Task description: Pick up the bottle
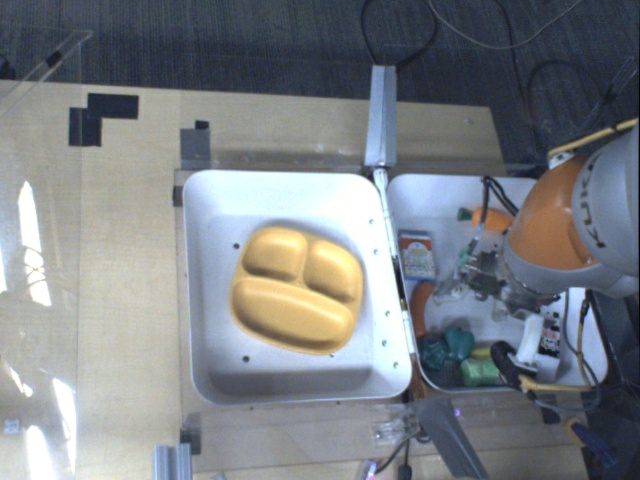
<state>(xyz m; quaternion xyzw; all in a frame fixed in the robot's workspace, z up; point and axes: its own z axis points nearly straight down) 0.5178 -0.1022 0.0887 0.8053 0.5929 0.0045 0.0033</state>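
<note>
Bottle (480, 371): I take it to be the green piece lying on its side at the near edge of the right bin (440, 184), though I'm not certain of the ID. A teal lump (447, 346) sits just beside it, on the left.

Gripper (478, 273) hangs over the bin's middle, short of the bottle. I cannot tell whether it is spread or closed, and I see nothing held.

Step in hand is the approach. My judgement: bring the gripper toward the near edge, centre it over the green piece, close across its narrow width, and keep clear of the teal lump and the bin wall.
</note>
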